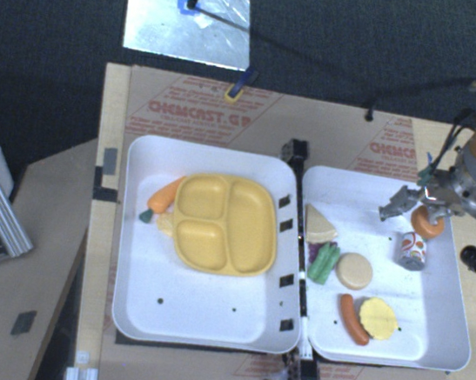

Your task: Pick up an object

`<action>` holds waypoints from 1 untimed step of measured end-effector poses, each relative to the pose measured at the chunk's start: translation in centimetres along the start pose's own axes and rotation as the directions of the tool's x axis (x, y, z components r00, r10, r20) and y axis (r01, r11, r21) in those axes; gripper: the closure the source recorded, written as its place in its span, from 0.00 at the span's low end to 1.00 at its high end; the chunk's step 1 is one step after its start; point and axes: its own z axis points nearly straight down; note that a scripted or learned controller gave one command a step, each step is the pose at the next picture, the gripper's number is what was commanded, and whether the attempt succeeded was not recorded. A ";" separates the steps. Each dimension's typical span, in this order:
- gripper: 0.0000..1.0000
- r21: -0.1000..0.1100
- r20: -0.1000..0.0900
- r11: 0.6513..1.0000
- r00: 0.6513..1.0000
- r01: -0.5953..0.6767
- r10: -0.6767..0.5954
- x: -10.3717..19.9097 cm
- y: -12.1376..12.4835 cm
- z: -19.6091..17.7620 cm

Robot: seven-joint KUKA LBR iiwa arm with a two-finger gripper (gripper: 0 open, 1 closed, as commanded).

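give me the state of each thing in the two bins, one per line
yellow tray: flat, compartments bare
carrot: lying against the tray's left edge
sandwich wedge: lying flat
green pod: lying flat
round biscuit: flat
sausage: lying beside the yellow slice
can: on its side
orange piece: under the gripper

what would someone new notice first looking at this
The big yellow divided plate in the left bin stands out most, with a toy carrot tucked against its left edge. Next comes the scatter of toy food in the right bin: a green vegetable, a sausage touching a yellow disc, and a small can. The arm's hand hangs over that bin's upper right, beside an orange piece.
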 end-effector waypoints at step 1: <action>0.00 -0.013 0.002 1.000 1.000 0.003 -0.003 0.0 0.3 -0.8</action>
